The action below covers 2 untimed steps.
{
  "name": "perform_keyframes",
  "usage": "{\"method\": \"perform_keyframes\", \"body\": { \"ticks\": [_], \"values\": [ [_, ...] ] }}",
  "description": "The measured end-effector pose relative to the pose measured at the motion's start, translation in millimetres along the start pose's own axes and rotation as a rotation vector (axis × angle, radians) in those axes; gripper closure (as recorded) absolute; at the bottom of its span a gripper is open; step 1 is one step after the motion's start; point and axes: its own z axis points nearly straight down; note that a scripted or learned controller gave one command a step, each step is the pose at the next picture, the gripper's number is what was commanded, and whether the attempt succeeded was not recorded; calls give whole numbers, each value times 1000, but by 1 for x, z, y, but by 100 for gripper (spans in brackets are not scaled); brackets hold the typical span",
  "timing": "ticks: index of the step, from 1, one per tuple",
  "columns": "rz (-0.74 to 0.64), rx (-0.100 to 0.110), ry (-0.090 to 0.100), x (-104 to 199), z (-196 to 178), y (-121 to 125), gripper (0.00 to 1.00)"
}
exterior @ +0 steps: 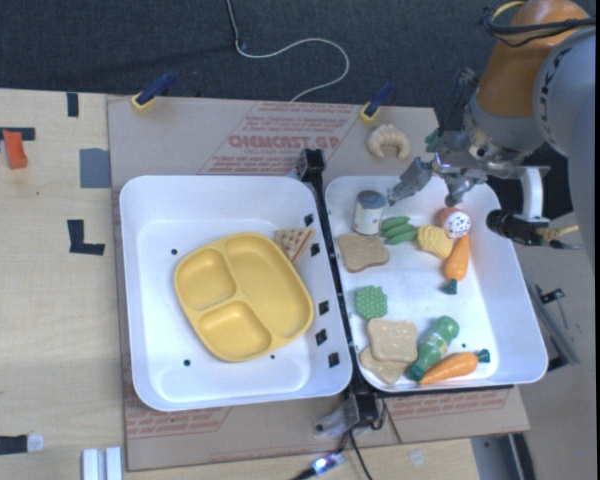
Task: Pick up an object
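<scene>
Arm [540, 58] enters from 3 o'clock, over right bin [515, 298] top edge. Claw [442, 180] above bin's 12 o'clock area; released or clenched, cannot tell. Can [369, 211] just at claw's 9 o'clock. Egg [457, 224] and carrot [457, 258] at claw's 5 o'clock. Corn [432, 239] beside egg. Yellow tray [242, 295] in left bin [145, 298]. Croissant [388, 141] on desk, 12 o'clock of right bin.
</scene>
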Motion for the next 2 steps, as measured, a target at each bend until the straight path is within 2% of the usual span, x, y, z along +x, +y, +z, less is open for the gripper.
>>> {"method": "perform_keyframes", "body": {
  "ticks": [1,2],
  "values": [
    [-3,-15,-2,0,-10,3,0],
    [-3,-11,-2,7,38,-3,0]
  ]
}}
